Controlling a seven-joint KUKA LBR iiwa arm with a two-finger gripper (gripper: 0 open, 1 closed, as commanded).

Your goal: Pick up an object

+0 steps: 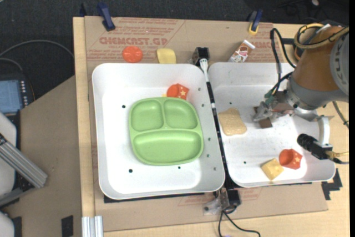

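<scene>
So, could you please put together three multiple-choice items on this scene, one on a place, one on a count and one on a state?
1. Where does the green divided plate lie?
A. in the left bin
B. in the right bin
C. on the bare bench

2. How many loose items lie in the right bin, apart from anything at the gripper?
A. one
B. three
C. five

3. How does the gripper stand?
A. raised high above the left bin
B. low inside the right bin
C. parked off the bench

Answers: 1 A, it sits in the middle of the left bin. 2 B, the tan slice, the yellow block and the red-orange piece. 3 B, it is down over the right bin's floor.
</scene>
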